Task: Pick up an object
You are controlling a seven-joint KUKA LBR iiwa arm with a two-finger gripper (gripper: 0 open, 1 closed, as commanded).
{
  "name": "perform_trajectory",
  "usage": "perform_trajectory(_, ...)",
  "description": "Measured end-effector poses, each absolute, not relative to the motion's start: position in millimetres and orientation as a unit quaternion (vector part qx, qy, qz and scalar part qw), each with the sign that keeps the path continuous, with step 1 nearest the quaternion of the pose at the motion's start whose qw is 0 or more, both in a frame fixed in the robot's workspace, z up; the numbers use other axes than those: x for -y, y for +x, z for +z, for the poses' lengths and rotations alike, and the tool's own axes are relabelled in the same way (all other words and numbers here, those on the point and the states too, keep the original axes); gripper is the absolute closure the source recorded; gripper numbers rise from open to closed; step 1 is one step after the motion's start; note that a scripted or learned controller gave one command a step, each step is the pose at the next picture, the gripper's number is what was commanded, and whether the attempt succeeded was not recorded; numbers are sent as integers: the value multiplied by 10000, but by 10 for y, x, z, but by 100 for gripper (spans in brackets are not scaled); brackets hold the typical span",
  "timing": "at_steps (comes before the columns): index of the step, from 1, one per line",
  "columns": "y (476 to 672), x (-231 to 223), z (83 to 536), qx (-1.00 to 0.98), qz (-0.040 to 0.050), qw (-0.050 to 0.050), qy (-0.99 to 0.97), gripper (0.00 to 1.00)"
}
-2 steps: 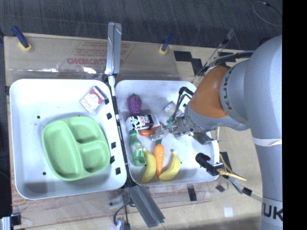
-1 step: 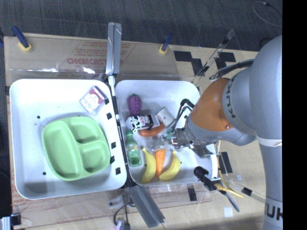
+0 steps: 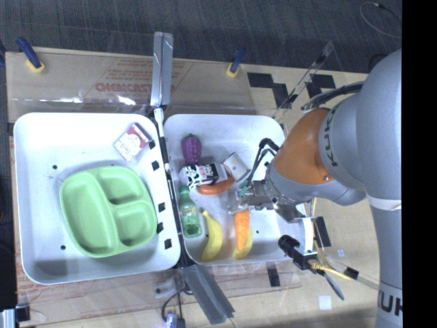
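While the task names no particular object, the carrot (image 3: 242, 232) looks the likeliest target, since the pincer (image 3: 247, 195) hangs just above its upper end in the right bin (image 3: 273, 125). It lies near the bin's lower rim, lengthwise up and down in the view, touching or nearly touching the banana (image 3: 214, 238) on its left. It is probably a light plastic toy, stiff and smooth, so it may slip or roll; a grip across its thick middle would likely hold best. Whether the pincer is open or closed cannot be told from this slanted view, and nothing can be seen held in it.

Around the carrot sit a green bottle (image 3: 188, 214) by the dividing wall, a reddish sausage (image 3: 217, 187), a black-and-white carton (image 3: 198, 175), a purple grape bunch (image 3: 192, 148) and a small white box (image 3: 234, 163). Crowding makes a clean approach harder. The left bin (image 3: 41, 132) holds a green divided plate (image 3: 109, 210) and a small pink-and-white packet (image 3: 131, 143). Both bins rest on the bench (image 3: 82, 70).
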State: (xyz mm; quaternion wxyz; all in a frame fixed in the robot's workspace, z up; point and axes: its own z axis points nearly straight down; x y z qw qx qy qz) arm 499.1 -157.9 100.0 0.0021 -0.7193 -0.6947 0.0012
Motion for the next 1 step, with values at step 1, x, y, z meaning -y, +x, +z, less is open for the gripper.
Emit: perform_trajectory(1, 5064, 923, 1761, 7049, 7, 17, -7093, 100)
